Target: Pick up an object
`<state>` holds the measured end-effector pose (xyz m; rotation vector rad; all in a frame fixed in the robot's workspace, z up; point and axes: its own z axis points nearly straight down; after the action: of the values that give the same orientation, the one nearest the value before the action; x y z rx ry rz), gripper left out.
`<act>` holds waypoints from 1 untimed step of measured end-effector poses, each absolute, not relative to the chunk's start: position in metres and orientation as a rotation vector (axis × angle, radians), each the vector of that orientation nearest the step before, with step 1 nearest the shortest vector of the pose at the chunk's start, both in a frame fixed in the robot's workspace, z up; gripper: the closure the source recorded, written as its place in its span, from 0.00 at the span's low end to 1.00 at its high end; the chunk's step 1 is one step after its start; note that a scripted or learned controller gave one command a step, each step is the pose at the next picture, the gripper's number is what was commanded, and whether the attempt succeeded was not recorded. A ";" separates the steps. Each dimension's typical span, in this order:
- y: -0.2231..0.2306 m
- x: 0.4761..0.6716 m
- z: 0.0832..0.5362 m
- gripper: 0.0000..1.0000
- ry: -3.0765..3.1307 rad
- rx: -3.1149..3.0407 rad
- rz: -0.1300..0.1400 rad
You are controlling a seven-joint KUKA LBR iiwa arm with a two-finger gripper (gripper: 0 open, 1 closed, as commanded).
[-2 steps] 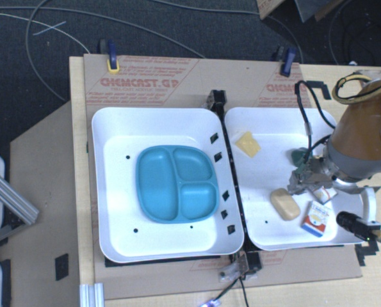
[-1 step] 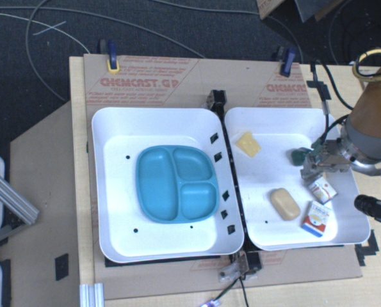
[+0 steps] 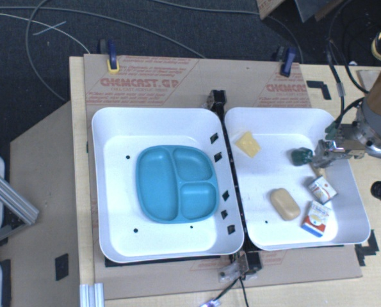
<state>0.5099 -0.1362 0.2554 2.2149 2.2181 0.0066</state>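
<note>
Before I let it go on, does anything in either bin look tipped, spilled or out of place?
Nothing stands out. The blue divided plate lies flat in the left bin. The right bin's small items are loosely scattered, none spilled. The gripper sits beside the dark green object.

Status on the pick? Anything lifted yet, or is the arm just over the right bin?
Done: the arm has reached into the right bin, with the gripper beside the dark green object. In hand: nothing visibly held; that object rests on the bin floor. Left: grasp and lift. The yellow block, tan oval piece and two small cartons lie untouched; the blue tray sits in the left bin.
</note>
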 end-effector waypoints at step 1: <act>-0.090 0.511 0.242 1.00 2.229 2.219 0.000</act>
<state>0.5114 -0.0903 0.2417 2.2194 2.2288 0.0000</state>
